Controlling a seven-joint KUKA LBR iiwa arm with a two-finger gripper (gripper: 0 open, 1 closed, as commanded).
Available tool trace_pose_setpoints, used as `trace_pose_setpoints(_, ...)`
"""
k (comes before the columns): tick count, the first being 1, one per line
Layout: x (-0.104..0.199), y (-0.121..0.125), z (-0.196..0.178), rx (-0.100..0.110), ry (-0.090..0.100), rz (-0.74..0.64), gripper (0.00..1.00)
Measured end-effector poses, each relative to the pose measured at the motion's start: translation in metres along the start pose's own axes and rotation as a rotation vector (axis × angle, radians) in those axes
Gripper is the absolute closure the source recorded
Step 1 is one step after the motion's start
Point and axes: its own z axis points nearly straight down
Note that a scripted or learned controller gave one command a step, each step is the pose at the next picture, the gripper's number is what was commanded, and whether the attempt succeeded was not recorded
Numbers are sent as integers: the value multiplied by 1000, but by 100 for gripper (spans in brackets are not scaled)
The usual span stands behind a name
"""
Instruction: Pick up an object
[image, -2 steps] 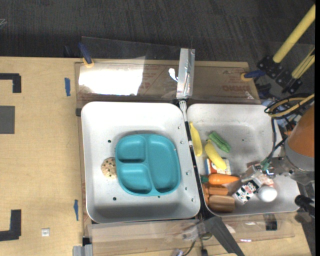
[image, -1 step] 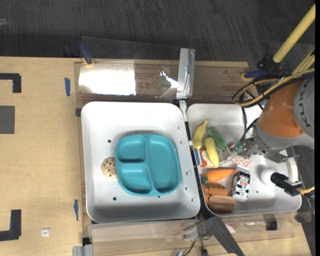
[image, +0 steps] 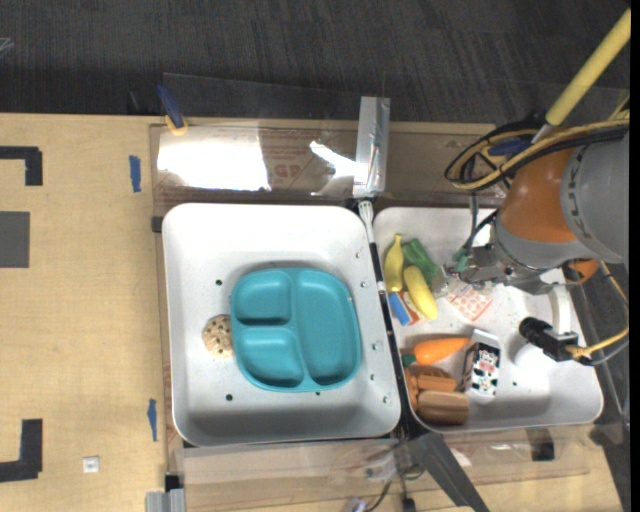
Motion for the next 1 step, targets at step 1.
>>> trace_pose_setpoints(1,-1,3,-13,-10,-5,-2,100)
